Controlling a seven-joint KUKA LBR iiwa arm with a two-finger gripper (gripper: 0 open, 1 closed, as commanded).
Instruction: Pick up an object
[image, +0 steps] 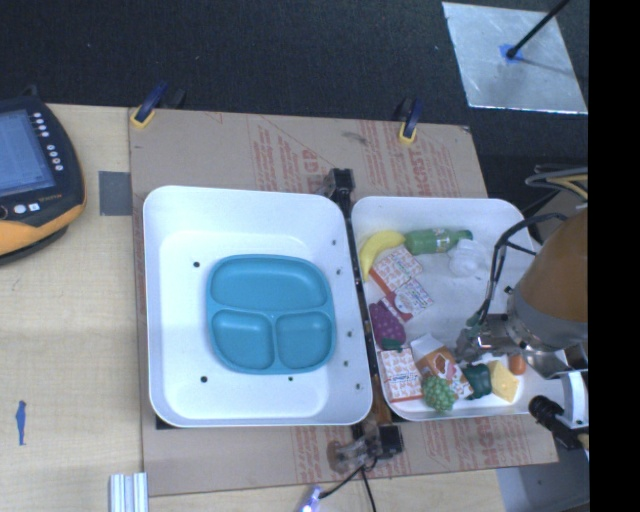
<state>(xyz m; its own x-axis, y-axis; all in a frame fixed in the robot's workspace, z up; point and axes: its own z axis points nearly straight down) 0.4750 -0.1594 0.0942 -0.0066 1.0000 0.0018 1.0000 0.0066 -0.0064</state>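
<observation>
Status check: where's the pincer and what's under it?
Pincer low over right bin, near-right corner. Nothing seen gripped. Toy food crowded beneath: broccoli, yellow block, cards. Blue tray alone in left bin.

Bench (70, 330): cardboard sheet (300, 150), two white bins (160, 300), pendant (30, 170).

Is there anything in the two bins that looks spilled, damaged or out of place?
Nothing looks spilled or damaged. The blue divided plate lies flat in the left bin. The toy foods, such as the banana and green bottle, lie jumbled inside the right bin.
</observation>
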